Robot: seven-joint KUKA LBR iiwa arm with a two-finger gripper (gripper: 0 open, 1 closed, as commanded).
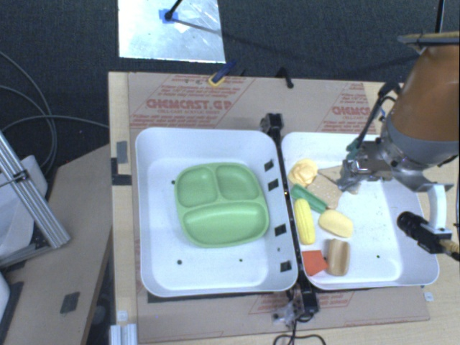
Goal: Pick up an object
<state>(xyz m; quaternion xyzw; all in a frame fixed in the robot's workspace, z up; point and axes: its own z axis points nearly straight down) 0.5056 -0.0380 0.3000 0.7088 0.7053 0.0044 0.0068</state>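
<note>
My pincer (350,177) low over the right bin (381,264), its grip state I cannot tell, toy corn cob (305,220) just to its lower left, perhaps a cracker (325,185) beside my fingertips.

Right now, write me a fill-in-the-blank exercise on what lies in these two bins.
1. The green divided plate lies in the ____ bin of the camera view.
2. The corn cob is coloured ____.
3. The arm's gripper hangs over the ____ bin.
4. The orange-red block lies beside the brown bread roll, near that bin's ____ edge.

Missing words: left; yellow; right; front
</note>
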